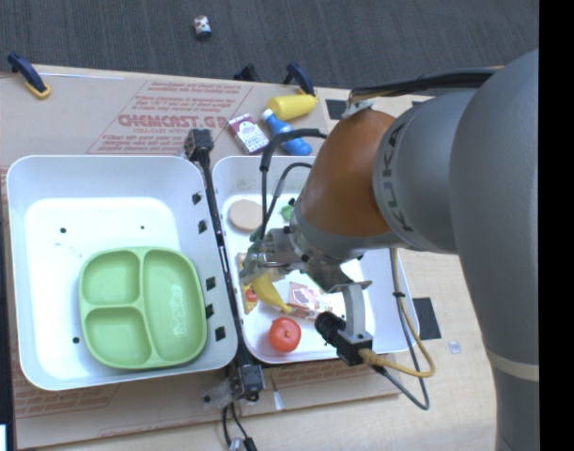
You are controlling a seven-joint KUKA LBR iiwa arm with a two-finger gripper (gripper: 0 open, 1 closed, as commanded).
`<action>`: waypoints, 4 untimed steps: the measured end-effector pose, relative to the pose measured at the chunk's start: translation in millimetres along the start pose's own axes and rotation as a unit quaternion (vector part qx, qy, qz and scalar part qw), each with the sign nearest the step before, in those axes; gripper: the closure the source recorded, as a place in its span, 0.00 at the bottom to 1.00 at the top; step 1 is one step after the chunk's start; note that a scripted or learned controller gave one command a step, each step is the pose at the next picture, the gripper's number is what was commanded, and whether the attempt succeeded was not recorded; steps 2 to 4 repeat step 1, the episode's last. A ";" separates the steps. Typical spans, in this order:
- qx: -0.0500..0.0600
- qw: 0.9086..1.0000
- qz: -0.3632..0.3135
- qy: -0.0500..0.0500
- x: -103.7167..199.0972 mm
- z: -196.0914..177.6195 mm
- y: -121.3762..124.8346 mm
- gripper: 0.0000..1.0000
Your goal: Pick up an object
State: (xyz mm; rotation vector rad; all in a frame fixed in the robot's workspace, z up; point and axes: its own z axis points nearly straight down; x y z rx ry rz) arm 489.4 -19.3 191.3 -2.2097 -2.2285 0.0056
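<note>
The grey arm with its orange band point(348, 181) reaches down into the right bin point(232, 172). Its gripper point(268, 259) sits low among the objects near the bin's left side, mostly hidden under the wrist. A yellow banana-like piece point(268, 292) lies just below it, next to a red-and-white packet point(305, 299). A red tomato point(285, 334) rests at the bin's front. A tan round disc point(243, 216) lies further back. A bit of green point(288, 210) shows beside the wrist.
The left bin point(42, 224) holds a green divided plate point(141, 306). Behind the bins on the cardboard lie a yellow bottle point(291, 107), a blue item point(288, 139) and a small packet point(249, 133). A black clip row point(211, 242) runs between the bins.
</note>
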 end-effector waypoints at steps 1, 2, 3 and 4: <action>-0.001 1.000 0.002 0.001 -54.1 -0.2 -13.1 1.00; -0.001 1.000 0.002 0.001 -54.1 -0.2 -13.1 1.00; -0.001 1.000 0.002 0.001 -54.1 -0.2 -13.1 1.00; -0.001 1.000 0.002 0.001 -54.1 -0.2 -13.1 1.00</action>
